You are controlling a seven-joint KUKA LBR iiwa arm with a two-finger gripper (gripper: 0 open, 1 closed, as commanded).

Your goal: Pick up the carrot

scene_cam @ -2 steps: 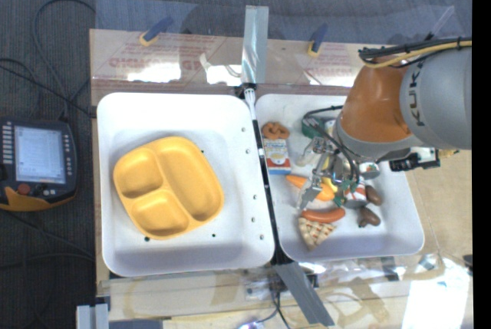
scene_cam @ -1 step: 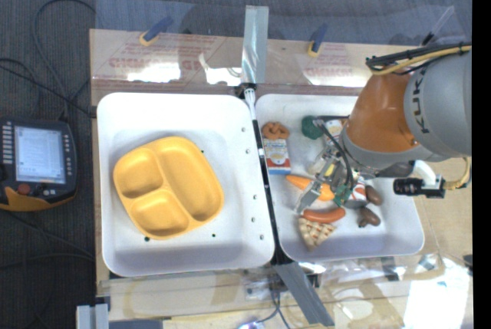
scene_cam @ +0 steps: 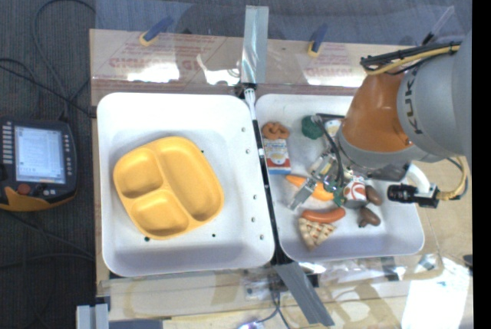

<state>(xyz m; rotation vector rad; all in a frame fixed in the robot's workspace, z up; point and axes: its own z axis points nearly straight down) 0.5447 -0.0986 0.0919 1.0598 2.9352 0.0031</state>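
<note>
The room is evenly and brightly lit from overhead. The two white bins (scene_cam: 184, 109) nearly bleach out, and glare streaks the clear plastic sheet (scene_cam: 165, 67) along the bench's far edge. Shadows are faint and soft. Small items look slightly blurred.

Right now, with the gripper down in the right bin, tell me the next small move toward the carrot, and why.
Probably a slight nudge left, then a short descent. The gripper hangs right at the carrot, whose orange length runs leftward from it. The hot dog and waffle lie close below, so big corrections could bump them.
</note>
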